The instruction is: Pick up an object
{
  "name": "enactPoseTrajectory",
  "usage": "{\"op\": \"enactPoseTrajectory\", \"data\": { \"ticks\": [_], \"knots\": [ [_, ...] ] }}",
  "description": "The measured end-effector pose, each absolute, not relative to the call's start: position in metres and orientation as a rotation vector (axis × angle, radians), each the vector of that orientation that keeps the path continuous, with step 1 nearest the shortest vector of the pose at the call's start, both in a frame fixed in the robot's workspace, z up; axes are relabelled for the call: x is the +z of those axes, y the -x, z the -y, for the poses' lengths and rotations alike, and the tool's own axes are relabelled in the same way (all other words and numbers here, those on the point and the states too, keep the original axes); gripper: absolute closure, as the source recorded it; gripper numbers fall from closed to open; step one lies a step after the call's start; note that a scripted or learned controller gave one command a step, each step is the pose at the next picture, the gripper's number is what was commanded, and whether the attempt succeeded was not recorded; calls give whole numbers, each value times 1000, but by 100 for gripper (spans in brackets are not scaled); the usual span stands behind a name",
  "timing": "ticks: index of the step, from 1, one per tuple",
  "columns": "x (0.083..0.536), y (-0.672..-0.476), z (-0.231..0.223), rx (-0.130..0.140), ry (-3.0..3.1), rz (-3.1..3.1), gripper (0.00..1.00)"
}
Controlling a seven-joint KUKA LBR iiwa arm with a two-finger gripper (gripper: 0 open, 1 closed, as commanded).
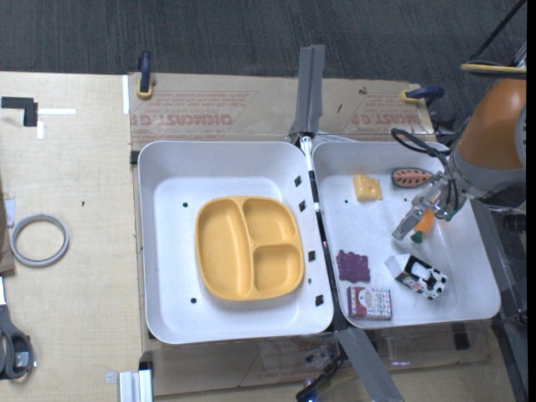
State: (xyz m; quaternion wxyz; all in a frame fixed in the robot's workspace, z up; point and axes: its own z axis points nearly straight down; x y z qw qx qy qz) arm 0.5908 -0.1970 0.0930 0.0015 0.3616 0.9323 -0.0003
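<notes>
My gripper hangs low in the right bin, reaching in from the right below the orange wrist band. A small orange piece with a green end, like a toy carrot, lies right against it. From this angle I cannot see whether the carrot is held. A watermelon slice and a yellow cheese wedge sit at the bin's back. A purple grape bunch, a black-and-white carton and a red box lie toward the front.
The left bin holds a yellow divided plate. A grey divider post stands between the bins at the back. A tape roll and scissors lie on the bench at far left.
</notes>
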Motion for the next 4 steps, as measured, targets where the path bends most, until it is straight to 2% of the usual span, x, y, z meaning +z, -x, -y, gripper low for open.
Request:
{"op": "enactPoseTrajectory", "data": {
  "ticks": [1, 2, 3, 4],
  "knots": [
    [88, -646, 168, -11, -1686, -2662, 0],
    [90, -655, 122, -13, -2049, -2394, 0],
    [100, -657, 122, -13, -2039, -2393, 100],
    [193, -660, 65, -1, -1921, -2482, 100]
  ]
}}
